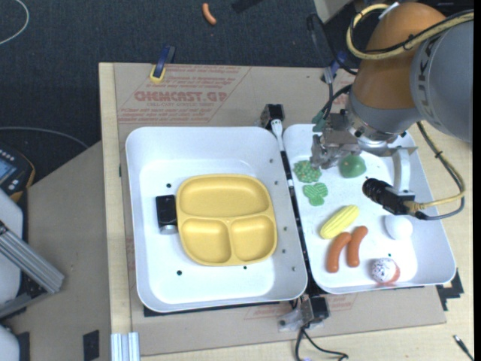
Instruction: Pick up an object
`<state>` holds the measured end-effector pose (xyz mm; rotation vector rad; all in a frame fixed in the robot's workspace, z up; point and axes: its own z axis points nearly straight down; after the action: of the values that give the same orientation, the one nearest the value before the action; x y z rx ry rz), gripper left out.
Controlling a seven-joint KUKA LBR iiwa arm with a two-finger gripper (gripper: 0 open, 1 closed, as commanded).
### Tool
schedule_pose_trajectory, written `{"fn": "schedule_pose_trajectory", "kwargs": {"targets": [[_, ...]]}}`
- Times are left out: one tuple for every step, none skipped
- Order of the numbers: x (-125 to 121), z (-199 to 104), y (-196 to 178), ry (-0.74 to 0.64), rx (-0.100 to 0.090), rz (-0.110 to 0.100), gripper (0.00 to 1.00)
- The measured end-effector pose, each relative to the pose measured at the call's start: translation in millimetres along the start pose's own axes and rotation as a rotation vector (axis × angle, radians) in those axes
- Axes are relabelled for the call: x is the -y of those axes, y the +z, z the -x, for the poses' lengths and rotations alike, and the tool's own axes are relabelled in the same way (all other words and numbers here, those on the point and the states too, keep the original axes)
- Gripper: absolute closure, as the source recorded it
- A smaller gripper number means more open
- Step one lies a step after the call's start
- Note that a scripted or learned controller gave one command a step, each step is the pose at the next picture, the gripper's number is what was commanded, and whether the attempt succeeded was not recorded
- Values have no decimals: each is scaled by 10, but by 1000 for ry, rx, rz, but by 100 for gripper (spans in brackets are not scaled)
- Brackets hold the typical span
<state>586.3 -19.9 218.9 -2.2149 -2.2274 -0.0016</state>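
Observation:
My gripper [325,155] hangs over the upper left part of the right bin [436,256]. Just below and left of it lies a flat green leafy piece [306,171], with a second green piece [316,194] a little nearer. A round green item [351,165] sits right beside the gripper on its right. Further forward lie a yellow corn cob [339,221], two orange sausages [336,253] [357,244], a white egg [398,227] and a speckled red-and-white ball [385,271]. Nothing is visibly held.
The left bin [150,277] holds a yellow three-compartment plate [225,218] and a small black block [166,210] at the plate's left edge. The ridge between the bins [291,201] runs close to the green pieces. The arm's orange and grey body [406,59] looms over the right bin's back.

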Motion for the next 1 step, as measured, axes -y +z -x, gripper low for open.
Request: {"fn": "schedule_pose_trajectory", "kwargs": {"targets": [[-154,-577,-107,0,0,4,100]]}}
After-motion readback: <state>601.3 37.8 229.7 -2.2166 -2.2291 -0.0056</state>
